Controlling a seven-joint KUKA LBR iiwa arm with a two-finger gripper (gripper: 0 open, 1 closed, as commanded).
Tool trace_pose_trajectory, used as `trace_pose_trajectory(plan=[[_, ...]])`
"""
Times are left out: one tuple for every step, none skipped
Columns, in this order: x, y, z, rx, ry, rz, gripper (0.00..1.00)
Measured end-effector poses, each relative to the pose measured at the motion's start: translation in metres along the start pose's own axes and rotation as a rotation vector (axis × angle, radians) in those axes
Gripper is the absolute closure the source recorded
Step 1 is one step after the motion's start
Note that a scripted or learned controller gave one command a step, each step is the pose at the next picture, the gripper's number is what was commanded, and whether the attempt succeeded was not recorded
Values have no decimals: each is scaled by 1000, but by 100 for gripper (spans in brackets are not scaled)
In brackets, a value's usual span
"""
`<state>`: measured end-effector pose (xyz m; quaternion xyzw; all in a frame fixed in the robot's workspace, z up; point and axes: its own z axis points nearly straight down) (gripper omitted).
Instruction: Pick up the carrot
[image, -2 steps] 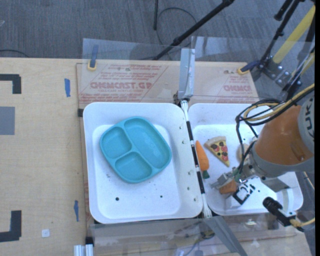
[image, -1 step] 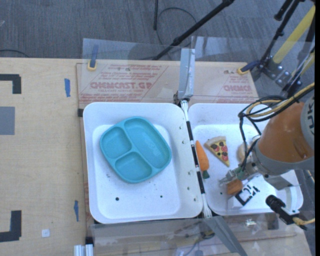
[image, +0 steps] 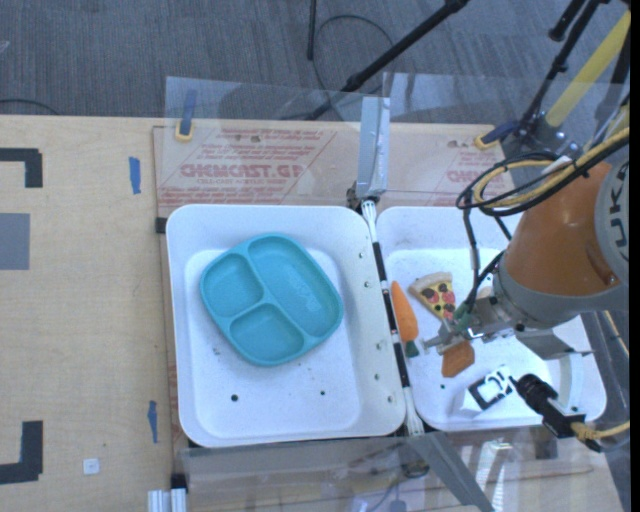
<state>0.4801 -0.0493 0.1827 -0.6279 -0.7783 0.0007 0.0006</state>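
Observation:
The carrot (image: 403, 311) is orange with a green stub at its near end. It lies lengthwise along the left wall of the right bin (image: 430, 235). My gripper (image: 456, 334) hangs low over the middle of that bin, just right of the carrot's near end and apart from it. An orange-brown piece (image: 458, 360) lies directly beneath the gripper. The arm's grey and orange wrist (image: 560, 250) covers the right part of the bin.
A pizza slice (image: 436, 293) lies just right of the carrot's far end. A black and white object (image: 490, 390) sits near the right bin's front. A blue divided plate (image: 270, 298) rests in the left bin (image: 200, 400). Cables (image: 520, 180) loop above the arm.

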Motion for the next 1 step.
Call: trace_pose_trajectory(plan=[[88, 18, 0, 1, -1, 285, 100]])
